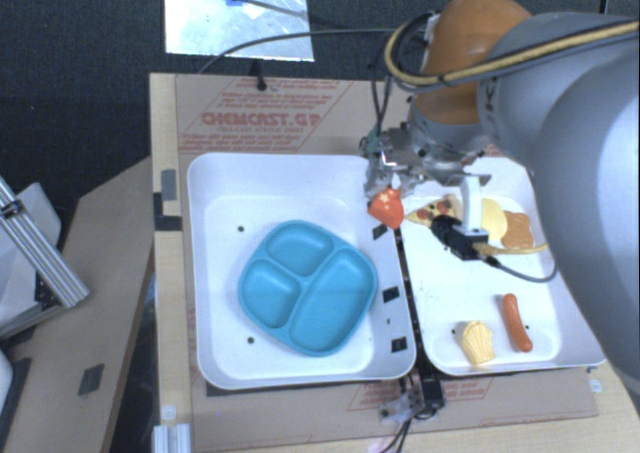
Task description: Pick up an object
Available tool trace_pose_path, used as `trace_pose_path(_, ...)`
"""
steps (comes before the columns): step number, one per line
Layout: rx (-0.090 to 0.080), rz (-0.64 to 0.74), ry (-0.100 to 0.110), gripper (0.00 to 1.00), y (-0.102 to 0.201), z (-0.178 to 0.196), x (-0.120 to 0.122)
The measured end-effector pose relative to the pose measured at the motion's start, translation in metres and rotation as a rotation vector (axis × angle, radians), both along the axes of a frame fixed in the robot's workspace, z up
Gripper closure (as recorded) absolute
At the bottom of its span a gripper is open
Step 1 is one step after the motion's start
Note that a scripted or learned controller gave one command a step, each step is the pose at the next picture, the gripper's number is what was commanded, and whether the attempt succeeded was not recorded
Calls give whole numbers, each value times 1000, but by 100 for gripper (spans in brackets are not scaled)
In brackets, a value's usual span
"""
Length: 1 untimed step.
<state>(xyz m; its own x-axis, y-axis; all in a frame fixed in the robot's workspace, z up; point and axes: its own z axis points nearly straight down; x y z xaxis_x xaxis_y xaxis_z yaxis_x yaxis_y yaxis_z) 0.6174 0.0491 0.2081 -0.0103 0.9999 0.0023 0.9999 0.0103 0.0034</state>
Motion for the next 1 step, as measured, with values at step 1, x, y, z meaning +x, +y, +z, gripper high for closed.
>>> trace_pose_path(1,0,-1,-1,100,40,1,23)
